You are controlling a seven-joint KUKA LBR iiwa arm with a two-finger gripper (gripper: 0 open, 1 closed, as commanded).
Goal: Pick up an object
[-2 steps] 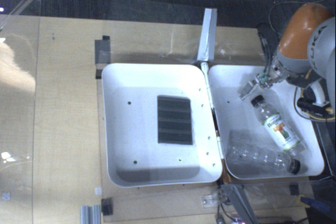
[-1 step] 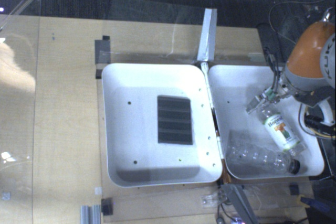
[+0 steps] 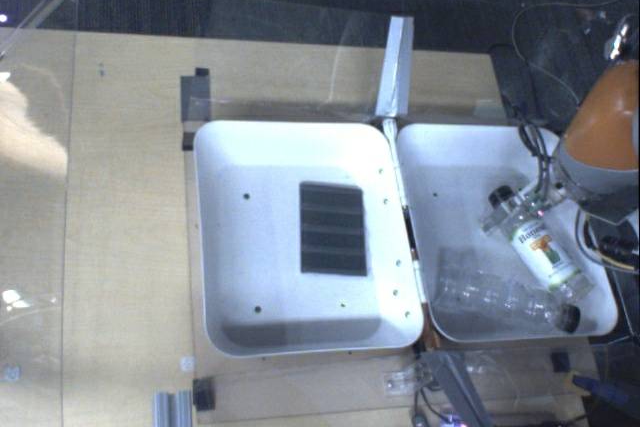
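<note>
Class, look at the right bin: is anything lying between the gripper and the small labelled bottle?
Nothing visible does. The gripper sits right at the upper end of the bottle. A clear plastic piece lies beside the bottle, nearer the front wall, not between them.

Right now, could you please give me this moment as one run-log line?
arm: over right bin | pincer: at small labelled bottle | grasp: unconfirmed | clear bottle: lying along near wall | left bin: dark ribbed block

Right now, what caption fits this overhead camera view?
Arm's gripper over a small bottle in the right bin; dark ridged block in the left.
</note>
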